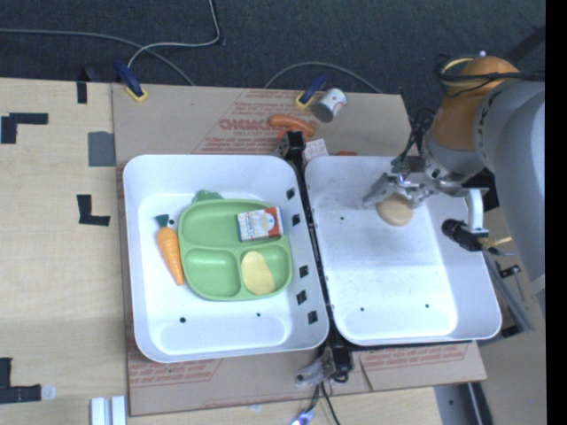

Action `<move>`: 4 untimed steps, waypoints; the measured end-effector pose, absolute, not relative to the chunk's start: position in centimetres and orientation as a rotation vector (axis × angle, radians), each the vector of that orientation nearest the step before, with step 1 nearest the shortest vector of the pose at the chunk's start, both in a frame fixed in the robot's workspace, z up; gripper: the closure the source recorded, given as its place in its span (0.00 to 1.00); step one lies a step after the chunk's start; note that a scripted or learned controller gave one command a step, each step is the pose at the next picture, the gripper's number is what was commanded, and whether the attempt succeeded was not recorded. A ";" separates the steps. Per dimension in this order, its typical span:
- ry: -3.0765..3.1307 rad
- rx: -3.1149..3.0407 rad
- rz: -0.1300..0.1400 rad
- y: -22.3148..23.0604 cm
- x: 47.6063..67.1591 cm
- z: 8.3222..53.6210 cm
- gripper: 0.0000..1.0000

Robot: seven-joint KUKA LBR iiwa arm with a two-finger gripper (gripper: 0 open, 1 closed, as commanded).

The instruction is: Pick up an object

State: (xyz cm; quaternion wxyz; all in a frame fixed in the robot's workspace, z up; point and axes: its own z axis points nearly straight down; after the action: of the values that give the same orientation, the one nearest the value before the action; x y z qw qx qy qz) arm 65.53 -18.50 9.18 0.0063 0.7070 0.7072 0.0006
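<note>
A tan, rounded potato-like object [396, 212] lies in the right bin [390, 308], near its far right part. My gripper [403, 190] hangs right over the object's far edge, with the grey arm and its orange band [461, 118] coming in from the right. The fingers [377, 193] look spread apart, wider than the object, and do not clamp it. In the left bin [155, 321] a green divided tray [213, 268] carries a small printed packet [259, 224] and a yellow oval piece [258, 274]. An orange carrot [169, 253] lies beside the tray's left edge.
The two bins meet at a black-clipped seam [306, 237]. Behind them on the cardboard lie an orange item [292, 124] and a small grey cylinder [329, 104]. Cables [213, 25] run over the dark floor behind. A black fitting [461, 231] sits at the right bin's edge.
</note>
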 end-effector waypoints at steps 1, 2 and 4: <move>2.213 2.210 0.002 -16.7 67.2 9.2 0.00; 2.211 2.205 0.005 -16.7 67.3 10.3 1.00; 2.216 2.208 0.013 -18.4 66.4 9.7 0.00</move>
State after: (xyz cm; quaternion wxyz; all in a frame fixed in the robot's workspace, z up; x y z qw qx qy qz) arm 66.39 -18.40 9.71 0.0069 0.7059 0.7083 0.0042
